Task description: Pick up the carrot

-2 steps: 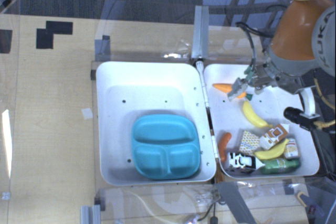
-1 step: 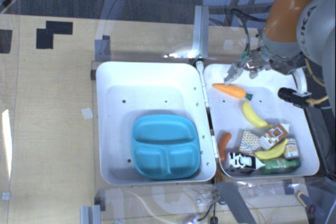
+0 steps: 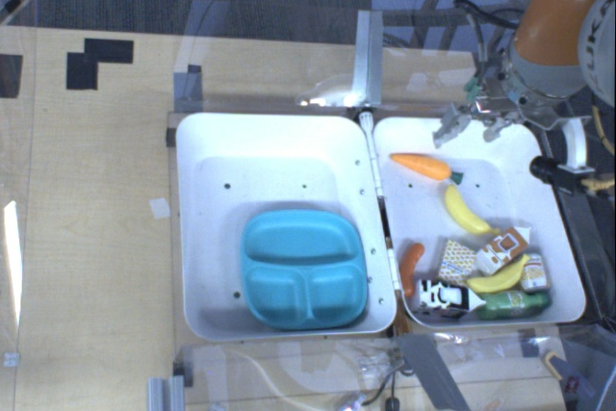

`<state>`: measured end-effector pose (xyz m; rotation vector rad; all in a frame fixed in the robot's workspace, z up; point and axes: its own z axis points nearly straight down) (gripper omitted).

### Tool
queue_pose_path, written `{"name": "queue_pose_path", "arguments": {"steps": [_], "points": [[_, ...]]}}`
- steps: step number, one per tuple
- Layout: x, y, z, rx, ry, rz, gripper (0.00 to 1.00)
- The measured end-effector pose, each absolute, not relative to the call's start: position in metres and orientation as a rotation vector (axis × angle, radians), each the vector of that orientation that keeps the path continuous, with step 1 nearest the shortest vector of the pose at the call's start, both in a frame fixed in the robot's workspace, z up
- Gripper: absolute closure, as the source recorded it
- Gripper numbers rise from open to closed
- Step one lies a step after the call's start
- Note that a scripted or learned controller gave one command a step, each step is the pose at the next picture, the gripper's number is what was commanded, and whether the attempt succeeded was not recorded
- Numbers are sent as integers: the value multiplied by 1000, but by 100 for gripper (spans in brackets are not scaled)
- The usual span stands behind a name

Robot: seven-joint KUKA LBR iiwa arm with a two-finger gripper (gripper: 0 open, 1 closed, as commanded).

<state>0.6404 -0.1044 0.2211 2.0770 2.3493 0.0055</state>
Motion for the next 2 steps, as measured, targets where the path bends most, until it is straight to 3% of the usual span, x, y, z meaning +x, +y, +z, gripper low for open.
{"name": "queue_pose_path", "arguments": {"steps": [1, 2], "points": [[649, -57, 265, 1800, 2566, 6, 0], [632, -98, 130, 1722, 2624, 3, 0]]}}
